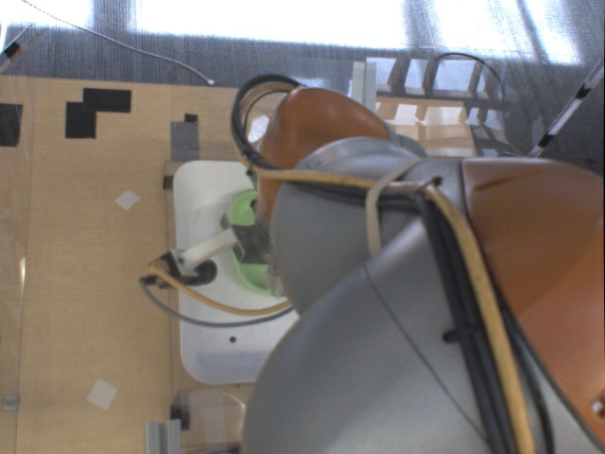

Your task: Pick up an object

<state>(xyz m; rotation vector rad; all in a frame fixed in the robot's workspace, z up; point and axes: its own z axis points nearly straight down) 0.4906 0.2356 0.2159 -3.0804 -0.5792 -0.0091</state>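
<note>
Arm [397, 282] bulk is covering most of the view, reaching in from the right and hanging over a white bin [200, 189] that is sitting on the tan bench [85, 282]. Its gripper [248, 242] is sitting low inside that bin, right above a green object [244, 210], the only candidate showing for the pick. The green object is lying near the middle of the bin's visible part, and the wrist is hiding most of it, so only its upper edge and a sliver of its lower edge are peeking out. Whether the gripper is spread wide, drawn narrow or already gripping cannot be told, since the wrist is blocking that spot. Nor can contact with the object be judged.

The step in hand is looking like the descent and close on the green object. Doing it well is probably depending on keeping the gripper centred over the object rather than over its rim, going down straight, and closing only once it is straddling the body. A loop of cables [217, 305] is trailing across the bin floor just beside the object, so the lift is wanting to be slow and vertical, keeping them from snagging or dragging the object sideways against the bin wall.
</note>
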